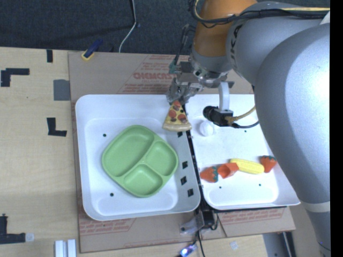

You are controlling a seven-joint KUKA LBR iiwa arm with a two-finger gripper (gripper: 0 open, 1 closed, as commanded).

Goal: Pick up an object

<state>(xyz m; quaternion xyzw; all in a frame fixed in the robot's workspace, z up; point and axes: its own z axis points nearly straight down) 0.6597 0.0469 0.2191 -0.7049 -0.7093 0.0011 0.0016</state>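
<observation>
We see the gripper (179, 98) pinching a pizza slice (176, 118) above the left bin (86, 143), at one o'clock from the green divided plate (140, 160).

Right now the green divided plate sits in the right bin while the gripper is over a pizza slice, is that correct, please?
Not quite: the green divided plate sits in the left bin, as the camera view shows. The gripper is indeed over the pizza slice.

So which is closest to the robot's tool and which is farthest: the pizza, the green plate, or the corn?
From the tool, in the camera view:
1. Pizza, right under it, at the left bin's back right corner.
2. Green plate, in the middle of the left bin.
3. Corn, in the right bin, near the front.
</observation>
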